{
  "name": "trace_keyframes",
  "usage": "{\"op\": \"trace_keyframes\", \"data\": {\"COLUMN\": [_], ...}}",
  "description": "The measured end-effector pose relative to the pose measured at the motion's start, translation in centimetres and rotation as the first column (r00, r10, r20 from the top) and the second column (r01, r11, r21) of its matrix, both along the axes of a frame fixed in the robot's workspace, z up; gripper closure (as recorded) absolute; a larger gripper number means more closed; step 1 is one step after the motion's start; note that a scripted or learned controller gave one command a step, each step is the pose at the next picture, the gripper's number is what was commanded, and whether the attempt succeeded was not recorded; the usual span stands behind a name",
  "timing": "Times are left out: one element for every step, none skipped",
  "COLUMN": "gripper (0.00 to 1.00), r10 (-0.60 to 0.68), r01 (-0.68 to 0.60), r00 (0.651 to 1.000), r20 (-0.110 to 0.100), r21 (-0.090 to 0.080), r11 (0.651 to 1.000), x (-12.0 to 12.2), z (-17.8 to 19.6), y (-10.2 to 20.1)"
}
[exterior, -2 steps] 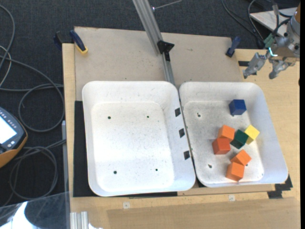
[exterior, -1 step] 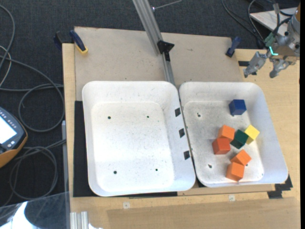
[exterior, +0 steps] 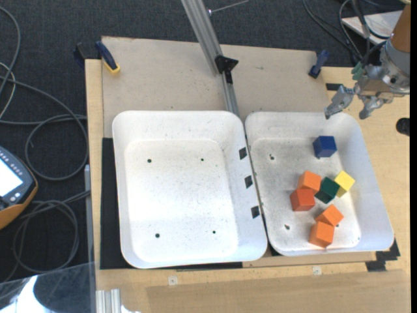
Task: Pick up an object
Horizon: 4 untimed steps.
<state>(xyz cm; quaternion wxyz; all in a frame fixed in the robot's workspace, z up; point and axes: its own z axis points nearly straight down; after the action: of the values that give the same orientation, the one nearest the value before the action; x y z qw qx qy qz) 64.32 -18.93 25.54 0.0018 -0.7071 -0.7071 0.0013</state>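
The right bin [exterior: 280,130] holds several small blocks. A blue cube [exterior: 324,146] lies toward its far side. Closer to me sit orange blocks [exterior: 306,191], a dark green cube [exterior: 328,190], a yellow cube [exterior: 345,182] and two more orange blocks [exterior: 325,225]. My gripper [exterior: 352,105] hangs above the bin's far right corner, open, its two fingers spread with nothing between them. It is up and to the right of the blue cube.
The left bin [exterior: 124,129] lies beside the right one. A slanted metal rod [exterior: 208,34] crosses the bench at the back. Blue clamps [exterior: 107,56] sit at the bench's far corners. Cables lie on the dark floor at left.
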Motion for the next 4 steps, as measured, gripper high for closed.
{"op": "trace_keyframes", "data": {"gripper": [0.0, 0.0, 1.0, 1.0], "r10": [0.002, 0.001, 0.002, 0.001], "r01": [-0.002, -0.001, -0.002, -0.001], "r00": [1.0, 1.0, 1.0, 1.0], "r20": [-0.002, -0.003, 0.008, 0.011], "r21": [0.001, 0.001, -0.001, -0.003], "r11": [1.0, 1.0, 1.0, 1.0], "x": [0.8, 0.6, 0.9, 1.2], "z": [-5.7, -12.0, -10.3, -5.8], "y": [0.5, 0.9, 0.9, 0.5]}}
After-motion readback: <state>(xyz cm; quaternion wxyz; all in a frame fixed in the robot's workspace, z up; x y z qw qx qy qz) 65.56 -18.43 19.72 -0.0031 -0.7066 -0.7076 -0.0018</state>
